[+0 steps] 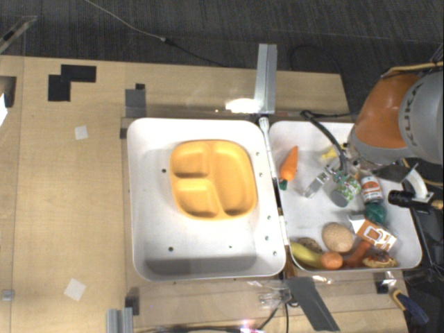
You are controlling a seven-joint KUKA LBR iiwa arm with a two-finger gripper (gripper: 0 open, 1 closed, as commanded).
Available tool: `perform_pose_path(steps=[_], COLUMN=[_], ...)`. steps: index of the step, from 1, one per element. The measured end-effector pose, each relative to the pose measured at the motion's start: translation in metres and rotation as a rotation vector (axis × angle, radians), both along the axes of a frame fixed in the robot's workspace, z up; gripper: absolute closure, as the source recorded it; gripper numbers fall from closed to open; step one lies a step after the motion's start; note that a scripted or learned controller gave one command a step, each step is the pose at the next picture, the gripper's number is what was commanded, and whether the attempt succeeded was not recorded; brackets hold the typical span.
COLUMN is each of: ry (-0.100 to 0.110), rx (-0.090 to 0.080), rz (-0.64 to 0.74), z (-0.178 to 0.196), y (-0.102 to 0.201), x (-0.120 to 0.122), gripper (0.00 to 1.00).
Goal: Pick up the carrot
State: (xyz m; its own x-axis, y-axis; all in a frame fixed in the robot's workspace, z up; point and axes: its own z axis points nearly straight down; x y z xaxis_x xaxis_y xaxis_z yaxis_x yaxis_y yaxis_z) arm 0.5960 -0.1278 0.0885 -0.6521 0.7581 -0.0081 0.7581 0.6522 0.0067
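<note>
Carrot (288,164) lies in the right bin (305,217), near that bin's upper left corner, close to the wall between the two bins. It is orange with a green end that points down. Nothing touches it.

The arm (395,120) comes in from the right of the frame and hangs over the upper right part of the right bin. The gripper (331,179) sits below it, to the right of the carrot and apart from it. It is small and mixed in with other things there, so one cannot tell if it is released or clenched. No carrot shows in it.

A small bottle (370,191) lies just right of the gripper. Along the bottom of the right bin sit a banana (304,254), a potato (338,237) and a tomato (331,260).

The left bin (149,207) holds a yellow tray (208,179) in its middle.

The task looks like it has not got far. The carrot is not picked up yet. The gripper needs to go left to the carrot, come down over it, close on it and lift it.
</note>
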Motion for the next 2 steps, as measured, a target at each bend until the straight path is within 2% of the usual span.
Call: perform_pose_path(steps=[1, 2], ry=[0.022, -0.002], rx=[-0.009, 0.001], rz=[0.017, -0.02], z=[-0.002, 0.001], y=[0.022, 0.035], x=[0.046, -0.046], gripper=[0.0, 0.0])
